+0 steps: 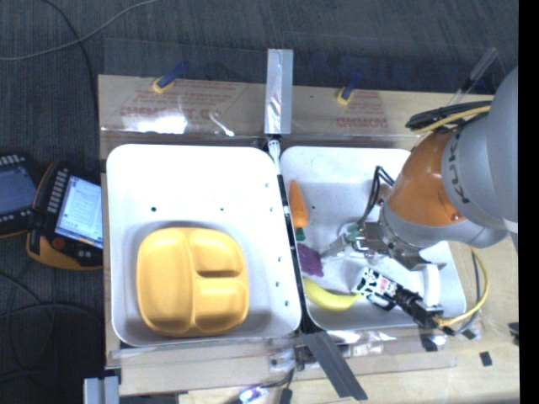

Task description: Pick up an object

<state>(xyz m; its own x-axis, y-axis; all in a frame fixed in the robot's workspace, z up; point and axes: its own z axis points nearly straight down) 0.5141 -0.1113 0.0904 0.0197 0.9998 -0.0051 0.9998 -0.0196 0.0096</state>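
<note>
Yellow is what jumps out first: a big yellow divided plate (193, 278) with three compartments sits in the left bin (135, 175), toward the near side, pretty much flat on the bin floor. The right bin (337, 171) has the smaller stuff, all lined up along its left wall: an orange carrot-looking thing (297, 206) lying lengthwise right by the divider, a purple item (312, 262) just below it (can't tell what it is, maybe a toy veggie), and a yellow banana (328, 296) near the front edge, curving toward the middle of the bin. The arm (459, 179), grey with the orange band, comes in from the right and covers most of the right half of that bin. The hand (360, 241) is down low inside the right bin, sitting a little to the right of the purple item and above the banana, with nothing visibly between it and those objects. Honestly can't tell if it's apart or together, it's just a cluster of metal and cable from this angle. A white-and-black tagged part (375, 286) with a black bracket hangs off the wrist just right of the banana. Both bins sit on a wooden surface (126, 99) with two clamps, blue and yellow, at the back, and a teach pendant (67, 217) lies on the floor off to the left.
</note>
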